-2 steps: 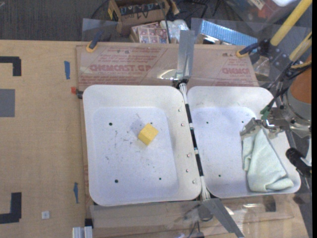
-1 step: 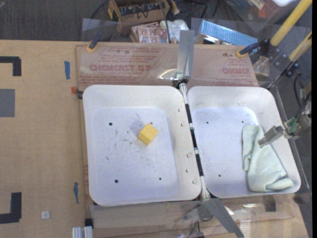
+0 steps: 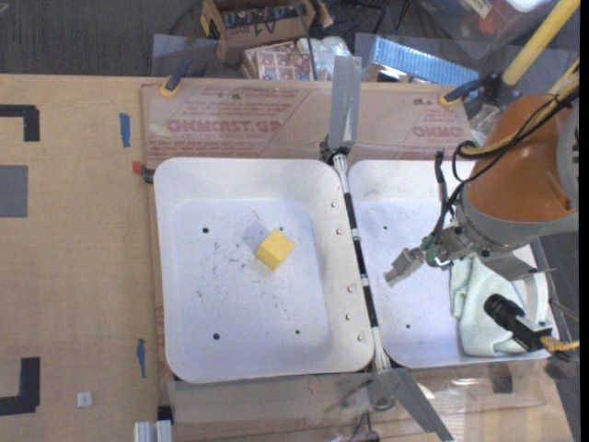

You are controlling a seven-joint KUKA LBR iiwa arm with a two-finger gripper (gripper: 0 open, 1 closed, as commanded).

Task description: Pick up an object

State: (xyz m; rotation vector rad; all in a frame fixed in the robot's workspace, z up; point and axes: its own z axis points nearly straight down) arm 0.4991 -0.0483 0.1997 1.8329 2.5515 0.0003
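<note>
The small yellow cube (image 3: 274,249), matte and foam-like with one corner turned toward the camera so that it reads as a diamond, sits alone on the floor of the left shallow white plastic bin (image 3: 184,339), a little above and right of that bin's middle. Its top face is brighter than the shaded side faces, and it lies flat, not leaning on anything. Around it the bin floor is bare apart from dark scuffs and a few small black dots, so there is open floor on every side of the cube before the raised, rounded rim begins. To the right, the rim of this bin meets the rim of the right shallow white plastic bin (image 3: 405,191) along a grey divider strip (image 3: 346,109) that runs between them. My pincer (image 3: 403,266) hangs over the right bin, near its middle, well apart from the cube and on the other side of the divider; whether it is spread or pressed together I cannot tell from this angle, and I see nothing pinched in it. Behind it my grey arm with the orange band (image 3: 520,168) comes in from the right, above a white moulded piece (image 3: 479,316) at that bin's right edge.
</note>
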